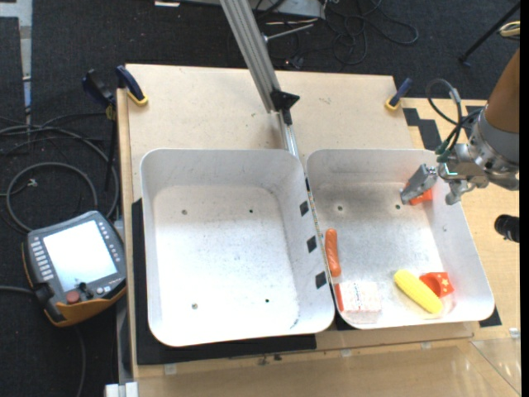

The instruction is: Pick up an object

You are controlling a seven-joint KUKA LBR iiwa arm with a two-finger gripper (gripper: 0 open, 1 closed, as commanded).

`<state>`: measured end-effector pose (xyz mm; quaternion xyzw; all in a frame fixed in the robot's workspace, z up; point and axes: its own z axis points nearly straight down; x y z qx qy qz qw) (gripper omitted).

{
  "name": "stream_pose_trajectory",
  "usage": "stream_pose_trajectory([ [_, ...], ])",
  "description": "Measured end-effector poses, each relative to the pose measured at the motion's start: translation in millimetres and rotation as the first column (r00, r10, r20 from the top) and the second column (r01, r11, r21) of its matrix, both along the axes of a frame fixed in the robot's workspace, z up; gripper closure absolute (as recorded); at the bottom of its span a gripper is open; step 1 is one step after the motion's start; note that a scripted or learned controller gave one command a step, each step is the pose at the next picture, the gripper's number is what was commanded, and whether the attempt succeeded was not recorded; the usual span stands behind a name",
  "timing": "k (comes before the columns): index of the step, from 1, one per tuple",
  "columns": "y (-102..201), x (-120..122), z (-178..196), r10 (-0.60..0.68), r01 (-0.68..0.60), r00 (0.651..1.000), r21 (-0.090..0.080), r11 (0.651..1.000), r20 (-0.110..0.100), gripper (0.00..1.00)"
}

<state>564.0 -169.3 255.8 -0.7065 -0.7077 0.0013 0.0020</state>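
Observation:
My gripper (433,188) hangs over the back right of the right bin (372,168), its two fingers spread apart and open. A small orange-red object (424,194) shows just beside the left finger (412,189), inside the gap and not pinched. An orange sausage-shaped piece (331,252) lies by the bin's left wall. At the front of the bin sit a white and red block (359,298), a yellow banana-like object (417,292) and a small red piece (440,283).
The left bin (219,246) adjoins the right one along a shared wall. A slanted metal rail (252,44) runs from the back down to the bins' junction. A teach pendant (74,263) lies off the bench at left.

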Motion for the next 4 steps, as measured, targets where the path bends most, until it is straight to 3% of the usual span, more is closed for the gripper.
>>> stream_pose_trajectory([
  [1,0.1,0.9,2.5,0.0,0.0,1.0,-0.001,1.0,0.005,0.0],
  [4,-4.8,-7.8,-162.7,-0.003,0.003,1.0,-0.001,1.0,0.004,0.0],
])
